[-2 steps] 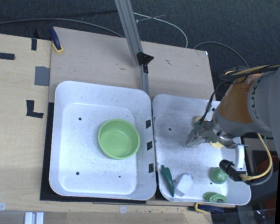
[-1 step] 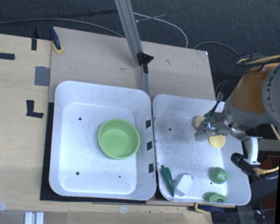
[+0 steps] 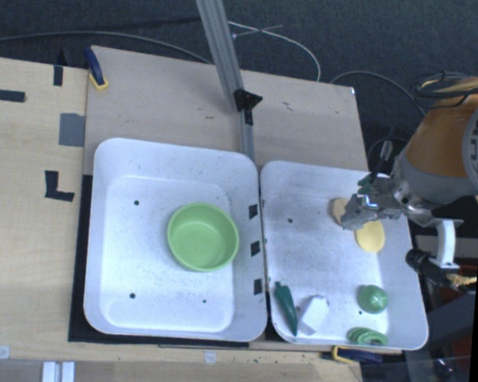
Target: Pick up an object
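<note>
Low over the right bin (image 3: 305, 192), the claw (image 3: 362, 212) hangs at that bin's far right side, the grey arm (image 3: 442, 154) with its orange band reaching in behind it from the right. From where I stand the metal head is a blur of grey parts, and I cannot tell whether it is apart, together or clamped on anything.

Taking the right bin as the mark: a yellow piece (image 3: 371, 237) lies on its floor just beside the claw, on the near side, and a second bit of yellow (image 3: 338, 208) peeks out at the claw's left, touching or partly under it. Whether the two are one thing or two I cannot say. Further toward the bin's near right corner sits a green ball (image 3: 372, 298), and at that corner, against the rim, a flat green ring (image 3: 367, 337). Along the near edge, toward the left, a dark green strip (image 3: 286, 308) lies at a slant, with a white block (image 3: 314, 313) just beside it on the right.

Left of the right bin, with rims touching, is the left bin (image 3: 124, 168), and a green bowl (image 3: 203, 237) stands upright near its middle. Beyond the right bin's far left corner a grey pole (image 3: 222, 47) rises at a slant from the bench (image 3: 164, 96).
</note>
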Controlling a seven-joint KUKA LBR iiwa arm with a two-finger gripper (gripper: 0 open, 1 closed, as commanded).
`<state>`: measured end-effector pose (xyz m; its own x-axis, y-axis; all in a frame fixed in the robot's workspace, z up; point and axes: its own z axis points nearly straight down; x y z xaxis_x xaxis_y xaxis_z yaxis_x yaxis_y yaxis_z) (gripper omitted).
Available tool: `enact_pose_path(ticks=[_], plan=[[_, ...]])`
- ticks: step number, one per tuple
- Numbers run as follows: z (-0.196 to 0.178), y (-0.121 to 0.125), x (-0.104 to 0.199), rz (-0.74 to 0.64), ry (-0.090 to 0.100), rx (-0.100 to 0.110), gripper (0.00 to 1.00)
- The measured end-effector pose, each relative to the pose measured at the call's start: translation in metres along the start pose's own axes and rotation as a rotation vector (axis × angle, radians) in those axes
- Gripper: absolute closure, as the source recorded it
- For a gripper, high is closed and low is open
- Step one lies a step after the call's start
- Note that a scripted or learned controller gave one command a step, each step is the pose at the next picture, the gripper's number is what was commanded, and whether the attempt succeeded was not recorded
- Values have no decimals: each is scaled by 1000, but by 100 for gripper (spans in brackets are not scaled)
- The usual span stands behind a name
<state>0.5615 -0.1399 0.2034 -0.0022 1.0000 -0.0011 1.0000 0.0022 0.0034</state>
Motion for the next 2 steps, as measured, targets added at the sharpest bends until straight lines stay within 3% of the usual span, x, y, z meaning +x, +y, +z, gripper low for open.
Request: enact_pose_path(ticks=[1,2], plan=[[-48,1,0,1,0,0,100],[-54,8,52,-5,3,3,100]])
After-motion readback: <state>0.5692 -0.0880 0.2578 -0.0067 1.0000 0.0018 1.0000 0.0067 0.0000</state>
